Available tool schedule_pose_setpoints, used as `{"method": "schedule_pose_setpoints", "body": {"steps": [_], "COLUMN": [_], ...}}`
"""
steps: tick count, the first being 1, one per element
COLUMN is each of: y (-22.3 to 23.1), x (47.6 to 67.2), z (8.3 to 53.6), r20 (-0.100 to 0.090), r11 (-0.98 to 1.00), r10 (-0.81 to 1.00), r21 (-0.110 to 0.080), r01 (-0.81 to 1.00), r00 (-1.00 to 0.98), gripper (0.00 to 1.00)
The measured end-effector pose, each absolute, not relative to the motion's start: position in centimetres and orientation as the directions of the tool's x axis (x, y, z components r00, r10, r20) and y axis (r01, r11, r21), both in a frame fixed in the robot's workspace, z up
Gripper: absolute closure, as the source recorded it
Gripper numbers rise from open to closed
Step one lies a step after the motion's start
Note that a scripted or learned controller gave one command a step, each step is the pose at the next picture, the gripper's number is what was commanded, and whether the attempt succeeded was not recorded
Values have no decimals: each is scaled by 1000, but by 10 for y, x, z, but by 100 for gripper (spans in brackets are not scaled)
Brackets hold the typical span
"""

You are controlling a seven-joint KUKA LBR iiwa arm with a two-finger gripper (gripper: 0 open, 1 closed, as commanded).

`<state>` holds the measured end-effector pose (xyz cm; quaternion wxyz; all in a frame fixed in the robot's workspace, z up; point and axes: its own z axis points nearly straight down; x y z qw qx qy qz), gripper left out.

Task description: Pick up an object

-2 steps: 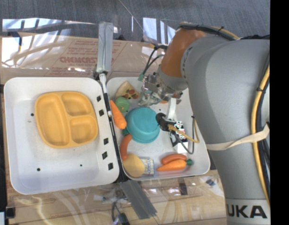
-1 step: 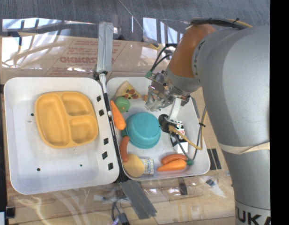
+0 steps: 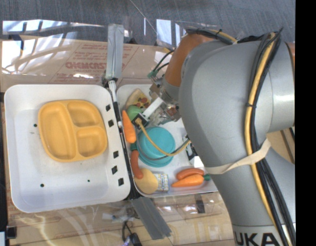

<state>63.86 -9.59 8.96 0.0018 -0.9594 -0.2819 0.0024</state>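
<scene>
Over the right bin [image 3: 128, 94] hangs the big grey arm [image 3: 229, 117], and it hides most of that bin's right side. An orange band [image 3: 179, 60] goes round the arm near its wrist, above the far end of the right bin. Yellow and black cables [image 3: 260, 91] run along the arm.

Next in size is the left bin [image 3: 24, 188], white and shallow, touching the right bin along a wall with black clips. A yellow tray [image 3: 72, 129] with three parts lies flat in it, well away from the right bin's things.

Inside the right bin, a teal bowl [image 3: 156, 146] sits near the middle. Two orange carrots [image 3: 188, 178] lie side by side at the near end, just past the bowl. A yellowish round thing [image 3: 147, 182] lies beside them, by the near corner. A long orange carrot [image 3: 128, 127] lies along the wall next to the left bin, and a smaller orange piece [image 3: 135, 164] lies below it. Some green and other toy food [image 3: 137, 105] sits at the far end.

The end effector [image 3: 155, 110] is low at the far end of the right bin, just above the bowl. I cannot tell if it is apart or together, or if it has anything.
</scene>
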Motion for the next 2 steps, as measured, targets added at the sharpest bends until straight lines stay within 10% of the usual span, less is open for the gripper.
{"method": "schedule_pose_setpoints", "body": {"steps": [1, 2], "y": [-24, -58], "x": [629, 640], "z": [195, 191], "r20": [5, -2], "r11": [-977, -951], "r10": [212, 309], "r21": [-1, -2], "r01": [212, 309], "r00": [977, 951], "gripper": [100, 100]}}
